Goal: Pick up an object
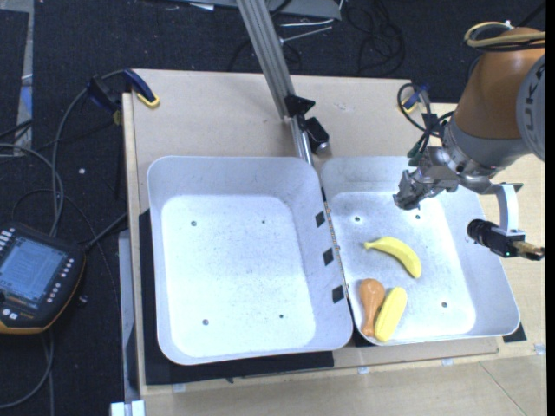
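We see the pincer (409, 198) hanging above the far part of the right bin (460, 232), with nothing in its grip; how far it stands open we cannot tell. A banana (395, 254) lies mid-bin, well apart from it. Nearer the front edge, a second yellow fruit (390, 313) lies touching an orange one (371, 302) (side by side). The left bin (173, 180) sits beside it on the tabletop (217, 111).

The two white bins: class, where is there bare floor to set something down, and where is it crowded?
The left bin has bare floor from wall to wall. In the right bin, floor is free along the right wall and in the far left corner. It is crowded at the near left, where the banana, orange piece and yellow piece lie. The pincer hangs over the far edge.
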Robot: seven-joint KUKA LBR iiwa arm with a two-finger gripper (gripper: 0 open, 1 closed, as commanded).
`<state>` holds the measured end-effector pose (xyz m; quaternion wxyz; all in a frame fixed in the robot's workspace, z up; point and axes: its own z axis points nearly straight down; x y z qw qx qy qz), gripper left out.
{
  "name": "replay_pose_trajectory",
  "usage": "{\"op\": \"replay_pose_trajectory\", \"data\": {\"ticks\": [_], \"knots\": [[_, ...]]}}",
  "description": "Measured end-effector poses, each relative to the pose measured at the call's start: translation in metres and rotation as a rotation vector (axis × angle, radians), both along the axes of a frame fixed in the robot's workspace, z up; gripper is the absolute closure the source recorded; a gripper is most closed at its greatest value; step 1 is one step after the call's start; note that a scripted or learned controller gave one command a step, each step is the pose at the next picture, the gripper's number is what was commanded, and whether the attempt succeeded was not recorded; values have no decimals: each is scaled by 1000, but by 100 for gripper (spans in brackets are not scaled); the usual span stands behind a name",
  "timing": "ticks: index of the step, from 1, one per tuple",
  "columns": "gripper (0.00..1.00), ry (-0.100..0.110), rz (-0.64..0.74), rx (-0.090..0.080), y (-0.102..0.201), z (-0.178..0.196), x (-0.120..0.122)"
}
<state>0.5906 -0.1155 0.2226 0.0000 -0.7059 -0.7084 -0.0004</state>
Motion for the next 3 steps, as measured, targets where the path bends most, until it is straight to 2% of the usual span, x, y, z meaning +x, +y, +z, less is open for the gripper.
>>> {"op": "replay_pose_trajectory", "data": {"ticks": [2, 3], "knots": [[100, 0, 2, 1, 106, 23, -20], [100, 2, 1, 0, 159, 9, -24]]}}
